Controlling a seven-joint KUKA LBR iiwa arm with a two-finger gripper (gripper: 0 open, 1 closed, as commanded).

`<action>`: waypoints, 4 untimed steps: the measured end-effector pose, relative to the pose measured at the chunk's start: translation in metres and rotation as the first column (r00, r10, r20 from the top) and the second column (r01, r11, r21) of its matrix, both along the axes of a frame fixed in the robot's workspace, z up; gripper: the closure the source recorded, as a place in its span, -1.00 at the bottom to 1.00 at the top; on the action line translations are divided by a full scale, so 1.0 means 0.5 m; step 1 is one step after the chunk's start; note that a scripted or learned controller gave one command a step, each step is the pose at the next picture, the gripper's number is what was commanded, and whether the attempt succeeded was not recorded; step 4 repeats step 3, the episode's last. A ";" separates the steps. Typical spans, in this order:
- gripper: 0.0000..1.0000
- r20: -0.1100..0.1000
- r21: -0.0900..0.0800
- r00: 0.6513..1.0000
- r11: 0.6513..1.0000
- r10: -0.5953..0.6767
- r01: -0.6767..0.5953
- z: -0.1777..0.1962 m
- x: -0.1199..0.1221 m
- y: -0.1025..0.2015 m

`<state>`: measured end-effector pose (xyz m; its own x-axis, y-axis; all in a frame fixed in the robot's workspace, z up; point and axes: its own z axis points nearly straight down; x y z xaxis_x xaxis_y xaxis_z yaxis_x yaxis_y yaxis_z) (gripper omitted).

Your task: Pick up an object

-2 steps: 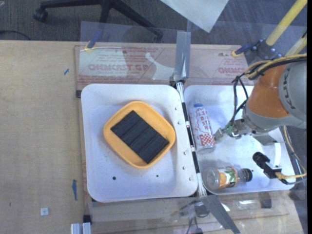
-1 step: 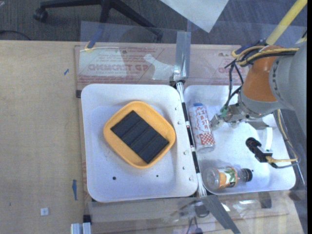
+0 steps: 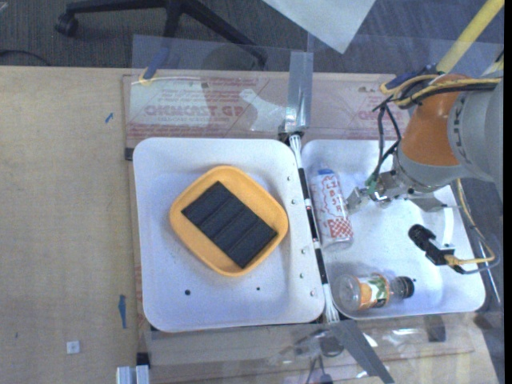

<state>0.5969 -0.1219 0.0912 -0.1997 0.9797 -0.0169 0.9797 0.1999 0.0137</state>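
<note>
At the near end of the right bin [image 3: 384,246], a clear bottle [image 3: 372,290] with an orange label and a black cap is lying on its side, the cap pointing to the right. A little farther in the same bin, a packet [image 3: 332,206] with red and white checks is lying flat along the bin's left wall. The claw [image 3: 358,198] is hanging just beside the right side of this packet, at its farther half. I cannot tell if it is touching the packet, and I cannot tell either whether the claw is released or clenched. The grey arm [image 3: 448,134] is reaching in from the right above the far part of this bin.

In the left bin [image 3: 160,278], a yellow tray [image 3: 200,246] is sitting near the middle, turned at an angle, and a black pad [image 3: 230,224] with ridges is lying inside it.

Behind both bins, a cardboard sheet [image 3: 200,106] is lying on the bench [image 3: 64,214]. Beyond the bench, the foot of an office chair [image 3: 184,6] is standing on the floor.
</note>
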 end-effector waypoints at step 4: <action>-1.00 0.028 0.008 0.994 0.994 0.108 -0.108 0.083 -0.028 0.047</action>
